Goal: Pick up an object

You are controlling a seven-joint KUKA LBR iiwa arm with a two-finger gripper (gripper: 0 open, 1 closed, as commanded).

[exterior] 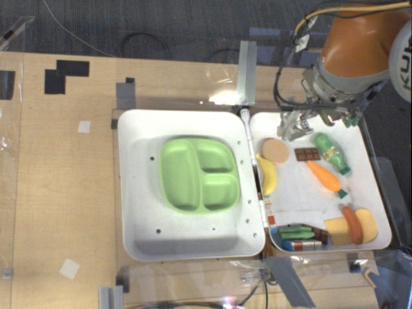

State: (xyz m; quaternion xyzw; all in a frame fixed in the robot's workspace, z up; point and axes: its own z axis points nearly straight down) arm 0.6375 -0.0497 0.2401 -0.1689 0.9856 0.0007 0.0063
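With nothing seen between its fingers, whose spread cannot be told, the gripper (295, 126) could be jammed against the cookie (275, 150) or chocolate (307, 153) crowded beneath

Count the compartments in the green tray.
3. The green tray lies in the left bin. One long compartment runs down its left side, and two smaller ones sit on its right, one at the top and one below it.
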